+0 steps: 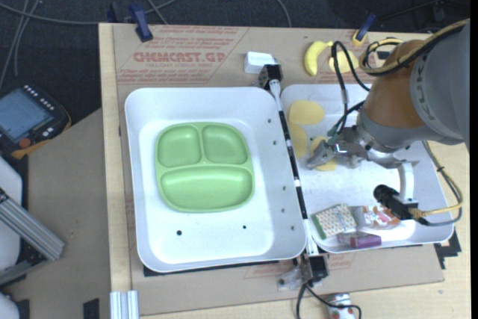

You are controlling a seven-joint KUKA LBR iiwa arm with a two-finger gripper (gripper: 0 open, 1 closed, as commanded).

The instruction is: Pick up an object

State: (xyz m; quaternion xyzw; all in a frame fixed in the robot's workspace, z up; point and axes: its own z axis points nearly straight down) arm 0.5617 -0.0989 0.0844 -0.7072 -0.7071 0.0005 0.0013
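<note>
Purple marker-like thing lies along the right bin's near edge, next to a speckled block. Further in, the gripper is down near that bin's left wall, right by yellow pieces; can't tell its finger state. Green divided plate sits mid left bin.

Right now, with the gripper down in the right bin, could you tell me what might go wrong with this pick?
1. The gripper sits low beside the yellow object near the divider between the bins; it could scrape that wall or push the object aside rather than catch it.
2. The arm covers much of the right bin, so a miss may go unseen.
3. Small items crowd the bin's near edge, and a sweep could knock them.
</note>
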